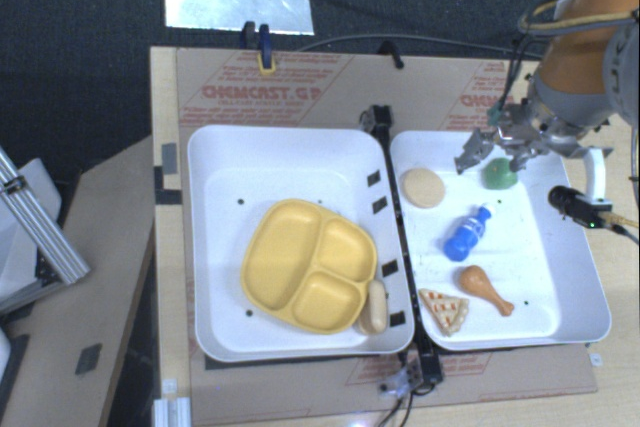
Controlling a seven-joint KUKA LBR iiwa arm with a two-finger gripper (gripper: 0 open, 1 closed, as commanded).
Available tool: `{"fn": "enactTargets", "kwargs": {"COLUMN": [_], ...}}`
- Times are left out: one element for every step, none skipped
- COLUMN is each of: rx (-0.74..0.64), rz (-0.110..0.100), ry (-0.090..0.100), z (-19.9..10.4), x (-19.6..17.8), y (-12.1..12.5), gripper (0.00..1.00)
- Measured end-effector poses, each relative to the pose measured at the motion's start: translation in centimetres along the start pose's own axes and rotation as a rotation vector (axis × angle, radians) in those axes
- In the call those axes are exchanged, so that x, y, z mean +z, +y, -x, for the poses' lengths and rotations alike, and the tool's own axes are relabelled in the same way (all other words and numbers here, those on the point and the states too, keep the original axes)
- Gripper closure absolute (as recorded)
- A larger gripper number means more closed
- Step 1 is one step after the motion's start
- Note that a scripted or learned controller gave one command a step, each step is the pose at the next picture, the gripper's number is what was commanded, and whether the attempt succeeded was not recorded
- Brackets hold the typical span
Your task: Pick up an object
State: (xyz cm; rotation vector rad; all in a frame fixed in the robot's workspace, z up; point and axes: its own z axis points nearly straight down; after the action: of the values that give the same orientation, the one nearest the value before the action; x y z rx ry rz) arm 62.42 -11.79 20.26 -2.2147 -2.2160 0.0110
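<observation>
- Now hovering over the far part of the right bin point(575, 315): the tool point(497, 151), spread open, nothing between its fingers, poised directly above a small green object point(499, 175).
- Probably light and stiff, judging by the toy-like look of the green object; smooth and rounded, so likely to slip out of a loose pinch.
- Best taken across its widest middle, fingers either side, from straight above.
- Round, solid green, partly hidden under the tool; exact shape hard to tell.
- Sitting on the white bin floor, near the far wall, just right of a tan round disc point(423, 187).
- Nearer in the same bin: a blue bottle point(467, 234), a drumstick point(484, 289), a waffle wedge point(444, 310), all well apart from the green piece.
- In the left bin point(215, 175) on the counter point(300, 85): a yellow divided tray point(308, 265) with a pale roll point(375, 307) touching its near corner.
</observation>
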Motion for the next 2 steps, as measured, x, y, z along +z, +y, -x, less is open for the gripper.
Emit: {"fn": "enactTargets", "kwargs": {"rx": [-0.002,-0.005], "rz": [0.012,0.010], "ry": [-0.001,-0.001], "z": [0.0,-0.2], "x": [-0.7,3.9], "y": [0.3,1.3], "gripper": [0.00,0.00]}}
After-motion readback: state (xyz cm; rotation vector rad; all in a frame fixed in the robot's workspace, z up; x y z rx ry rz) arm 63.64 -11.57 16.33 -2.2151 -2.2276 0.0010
